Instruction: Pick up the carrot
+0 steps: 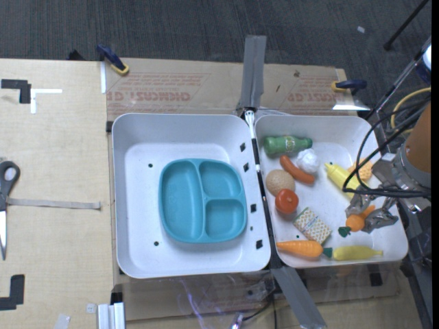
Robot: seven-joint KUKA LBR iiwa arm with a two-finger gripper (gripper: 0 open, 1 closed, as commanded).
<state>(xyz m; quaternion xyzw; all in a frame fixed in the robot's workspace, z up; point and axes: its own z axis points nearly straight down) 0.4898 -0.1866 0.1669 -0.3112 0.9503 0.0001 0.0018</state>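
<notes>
Carrot (300, 249) front of right bin (322, 127); cardboard lettering unreadable

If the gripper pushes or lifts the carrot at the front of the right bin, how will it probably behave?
The carrot looks like a smooth, rigid toy, so it probably stays stiff and may slip between fingers. Its rounded, tapered body, lying on its side, would likely roll or pivot if pushed. It seems light for its size.

A teal divided plate (204, 201) lies in the left bin (130, 204); scissors (5, 197), perhaps, lie on the bench
</notes>
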